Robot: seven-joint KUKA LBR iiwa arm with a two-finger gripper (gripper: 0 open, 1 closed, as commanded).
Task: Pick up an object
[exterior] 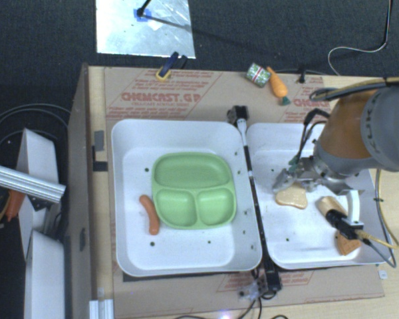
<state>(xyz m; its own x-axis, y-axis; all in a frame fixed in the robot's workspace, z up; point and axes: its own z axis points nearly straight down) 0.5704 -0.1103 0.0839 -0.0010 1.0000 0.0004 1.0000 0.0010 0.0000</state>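
Hovering low in the right bin (pixel 279 248), my pincer (pixel 287 178) sits just above a tan cookie (pixel 292 199); whether it grips, I cannot tell. A sausage (pixel 149 214) lies beside the green tray (pixel 193 190) in the left bin (pixel 130 151). Red "CHEMCAST GP" lettering (pixel 167 97) marks the board.

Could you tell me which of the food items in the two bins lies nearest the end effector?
The pale flat piece in the right bin, just below the end effector. The sausage lies far off in the left bin.
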